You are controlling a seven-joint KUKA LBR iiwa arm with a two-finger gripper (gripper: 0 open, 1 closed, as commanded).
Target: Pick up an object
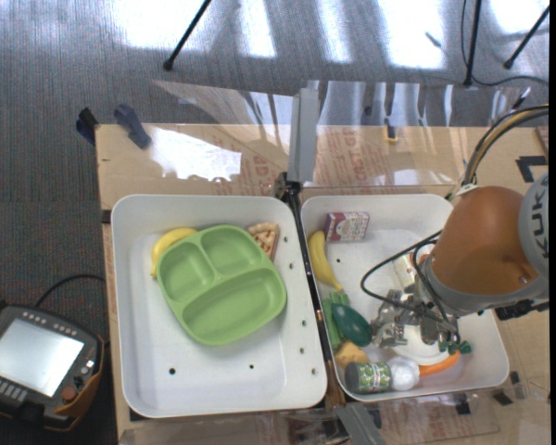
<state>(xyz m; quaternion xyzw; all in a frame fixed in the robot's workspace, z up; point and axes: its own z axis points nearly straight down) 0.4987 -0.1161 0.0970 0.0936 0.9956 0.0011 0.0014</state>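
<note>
My gripper hangs low over the front part of the right bin, below the orange wrist band. It sits right above a white bowl-like item and an orange carrot. Just in front of it lie a small bottle with a green label and a white ball. To its left are a dark green item and a yellow piece. A banana and a small pink carton lie toward the bin's back left. The arm hides the bin's right side.
The left bin holds a green divided plate lying over a yellow item and a waffle-like wedge. A divider ridge separates the bins. Cables loop by the wrist. A handheld screen lies on the floor at left.
</note>
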